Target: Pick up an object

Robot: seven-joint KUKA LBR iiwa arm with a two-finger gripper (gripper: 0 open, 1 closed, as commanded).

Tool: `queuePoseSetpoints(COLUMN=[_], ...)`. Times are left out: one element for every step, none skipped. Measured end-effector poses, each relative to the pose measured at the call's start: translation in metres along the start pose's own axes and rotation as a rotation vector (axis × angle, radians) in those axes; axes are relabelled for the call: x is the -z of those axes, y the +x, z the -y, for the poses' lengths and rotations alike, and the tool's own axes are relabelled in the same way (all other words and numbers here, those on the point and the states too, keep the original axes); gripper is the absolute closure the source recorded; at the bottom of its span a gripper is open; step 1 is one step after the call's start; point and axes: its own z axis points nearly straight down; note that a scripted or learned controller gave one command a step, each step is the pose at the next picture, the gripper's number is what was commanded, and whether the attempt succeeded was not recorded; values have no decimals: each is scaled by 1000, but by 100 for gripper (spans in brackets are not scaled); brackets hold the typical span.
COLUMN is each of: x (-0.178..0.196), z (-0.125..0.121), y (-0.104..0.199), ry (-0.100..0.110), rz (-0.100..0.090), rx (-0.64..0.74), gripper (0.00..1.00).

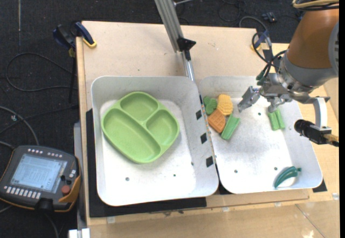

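Note:
In the right bin lies a cluster of small toys: a yellow ridged piece, an orange waffle-like piece, a green stick and a small dark green piece. A second green stick lies further right. A teal and white object rests near the bin's front right corner. My gripper hovers over the upper part of the right bin, open, with nothing between its fingers. One finger points toward the yellow piece; the other sits just above the second green stick.
A green divided plate lies in the left bin. A grey metal pole slants up from the back edge between the bins. Black clips mark the seam between them. A teach pendant sits at the lower left, off the bench.

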Motion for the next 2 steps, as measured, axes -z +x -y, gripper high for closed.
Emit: queuePoseSetpoints(x=[10,-65], z=[-1,12], y=[0,-46], ry=[-2,7], rz=[0,1], rx=[1,-5], gripper=[100,100])
